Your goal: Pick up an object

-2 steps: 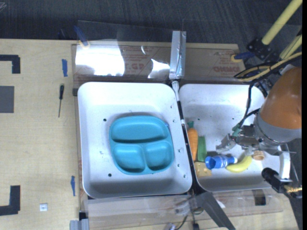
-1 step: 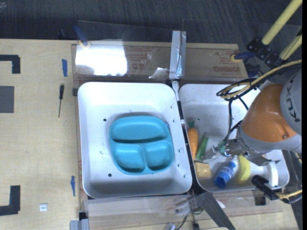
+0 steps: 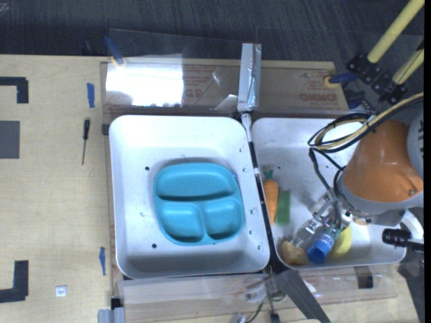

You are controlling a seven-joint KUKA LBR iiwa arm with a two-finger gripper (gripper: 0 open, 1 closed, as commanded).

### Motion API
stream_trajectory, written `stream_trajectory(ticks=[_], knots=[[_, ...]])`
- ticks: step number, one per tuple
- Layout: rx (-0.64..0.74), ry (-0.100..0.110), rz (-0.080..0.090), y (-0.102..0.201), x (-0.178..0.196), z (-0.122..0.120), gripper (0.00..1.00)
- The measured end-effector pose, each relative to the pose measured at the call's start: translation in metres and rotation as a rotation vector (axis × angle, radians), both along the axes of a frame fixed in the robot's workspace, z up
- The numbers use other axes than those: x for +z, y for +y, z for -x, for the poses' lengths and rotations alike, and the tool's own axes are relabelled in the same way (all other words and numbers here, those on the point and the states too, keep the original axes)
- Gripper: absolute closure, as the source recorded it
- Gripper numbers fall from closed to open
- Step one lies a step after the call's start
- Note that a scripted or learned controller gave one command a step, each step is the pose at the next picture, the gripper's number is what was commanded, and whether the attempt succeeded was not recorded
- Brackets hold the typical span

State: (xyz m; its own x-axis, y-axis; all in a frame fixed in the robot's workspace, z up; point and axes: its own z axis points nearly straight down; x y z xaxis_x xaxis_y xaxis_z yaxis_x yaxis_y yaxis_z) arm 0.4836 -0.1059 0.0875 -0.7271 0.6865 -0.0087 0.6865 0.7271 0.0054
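My gripper (image 3: 322,222) is low in the right bin (image 3: 286,143), near its front wall; whether it is open or closed I cannot tell. Just below it lie a blue cylindrical object (image 3: 320,246), a yellow piece (image 3: 343,242) beside that, and a brown lump (image 3: 292,251) toward the divider. An orange carrot-like piece (image 3: 271,197) and a green strip (image 3: 283,206) lie along the bin's left side. The left bin (image 3: 128,180) holds a blue divided tray (image 3: 197,200). Both bins sit on a light wooden bench (image 3: 47,200), where a screwdriver (image 3: 85,138) lies to the left.
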Motion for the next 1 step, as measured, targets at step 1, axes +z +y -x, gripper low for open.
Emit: stream_trajectory(ticks=[1], knots=[[-0.023, 0.011, -0.003, -0.0173, 0.0027, -0.0218, 0.0]])
